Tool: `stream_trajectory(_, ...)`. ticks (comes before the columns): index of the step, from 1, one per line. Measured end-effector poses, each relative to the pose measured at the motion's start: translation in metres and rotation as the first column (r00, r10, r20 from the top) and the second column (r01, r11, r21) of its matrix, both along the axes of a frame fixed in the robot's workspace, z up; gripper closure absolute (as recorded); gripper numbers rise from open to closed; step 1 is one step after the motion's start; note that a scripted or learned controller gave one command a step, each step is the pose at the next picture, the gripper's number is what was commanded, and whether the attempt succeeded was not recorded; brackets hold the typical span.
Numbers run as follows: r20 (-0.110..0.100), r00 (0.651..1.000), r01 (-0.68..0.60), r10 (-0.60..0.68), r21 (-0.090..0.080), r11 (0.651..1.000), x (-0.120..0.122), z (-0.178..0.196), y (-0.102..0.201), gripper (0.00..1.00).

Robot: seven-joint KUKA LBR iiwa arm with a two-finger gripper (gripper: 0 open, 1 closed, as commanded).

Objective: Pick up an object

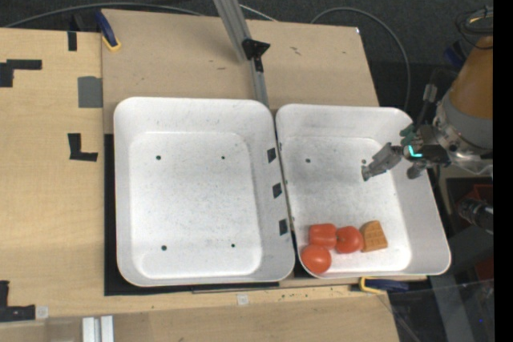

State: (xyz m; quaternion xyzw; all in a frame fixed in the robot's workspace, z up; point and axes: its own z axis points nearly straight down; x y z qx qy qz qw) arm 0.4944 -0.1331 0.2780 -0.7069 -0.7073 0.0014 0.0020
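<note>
Two shallow white plastic bins are sitting side by side on the wooden bench; the left white bin is lying well away from the claw, and the right white bin is lying beneath it. Below the claw, well apart from it, a cluster is resting along the near wall of the right bin: a red rounded block, a second red rounded piece touching it, a red ball-shaped piece just in front at the bin's corner, and a tan waffle-patterned square piece touching the cluster's right end. A grey metal rail is slanting across the bench well above and to the left of the claw, ending near the seam between the bins. Nothing is standing between the claw and the cluster. The grey arm is reaching in from the right, its orange band uppermost, with the two-finger claw hanging over the right part of the right bin. Whether the claw is wide or narrow cannot be told; no object is showing between its tips.
</note>
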Motion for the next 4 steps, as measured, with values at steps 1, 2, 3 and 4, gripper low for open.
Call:
stream_trajectory(1,0.004,1.000,-0.001,0.001,-0.001,1.000,0.001,0.002,0.000,0.00)
stream_trajectory(2,-0.003,1.000,0.000,0.000,0.000,1.000,0.005,-0.060,-0.003,0.00)
stream_trajectory(3,-0.004,1.000,0.000,0.000,0.001,1.000,0.007,-0.123,0.002,0.00)
stream_trajectory(4,-0.003,1.000,0.000,0.000,0.001,1.000,0.006,-0.167,0.003,0.00)
